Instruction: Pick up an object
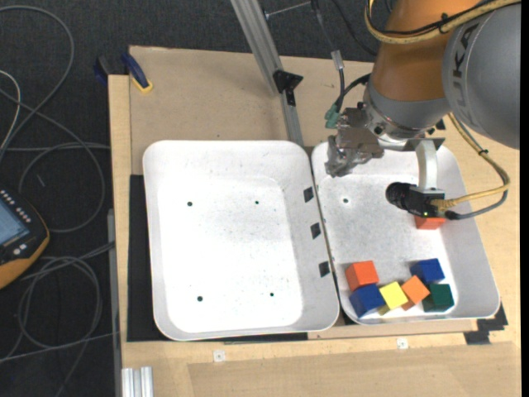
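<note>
Picking from that cluster of blocks looks tricky to me: the orange block (360,273), blue block (367,299), yellow block (394,295), a second orange block (416,289), another blue block (427,270) and a green block (440,297) sit packed against each other in the near corner of the right bin (467,246), hard by its rim. The tool (340,165) hangs at the far end of that same bin, well apart from them, with nothing in it (how wide it stands I can't tell from this angle). My guess is a descent there would catch two blocks at once, or nudge one against the wall and slip off. One small red piece (428,222) lies alone by the black camera unit (411,198). Left bin (165,172) holds just speckles on the counter (207,81).
</note>
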Tool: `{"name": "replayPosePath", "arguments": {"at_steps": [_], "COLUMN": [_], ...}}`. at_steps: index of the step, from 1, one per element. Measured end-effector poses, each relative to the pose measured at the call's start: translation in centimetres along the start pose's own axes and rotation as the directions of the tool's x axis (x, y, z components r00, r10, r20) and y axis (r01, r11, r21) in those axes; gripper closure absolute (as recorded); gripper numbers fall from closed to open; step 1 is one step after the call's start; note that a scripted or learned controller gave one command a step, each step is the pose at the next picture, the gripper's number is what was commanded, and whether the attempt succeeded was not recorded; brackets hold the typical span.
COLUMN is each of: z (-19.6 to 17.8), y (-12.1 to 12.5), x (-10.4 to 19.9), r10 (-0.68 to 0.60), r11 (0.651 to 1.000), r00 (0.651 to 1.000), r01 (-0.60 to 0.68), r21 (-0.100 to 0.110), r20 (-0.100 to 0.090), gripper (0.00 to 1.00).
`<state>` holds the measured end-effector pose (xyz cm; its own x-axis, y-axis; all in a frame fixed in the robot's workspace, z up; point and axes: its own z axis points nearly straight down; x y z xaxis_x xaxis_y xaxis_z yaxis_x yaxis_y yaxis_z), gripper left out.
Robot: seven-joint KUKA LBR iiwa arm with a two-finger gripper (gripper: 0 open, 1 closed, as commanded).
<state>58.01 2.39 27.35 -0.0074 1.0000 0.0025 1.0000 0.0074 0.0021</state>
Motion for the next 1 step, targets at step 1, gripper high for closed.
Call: {"name": "replayPosePath", "arguments": {"at_steps": [1], "z": [-0.09], "y": [1.03], "x": [5.46], "r10": [0.0], "r11": [1.0], "r00": [1.0], "r01": [0.0], "r21": [0.0], "r20": [0.0], "gripper": [1.0]}}
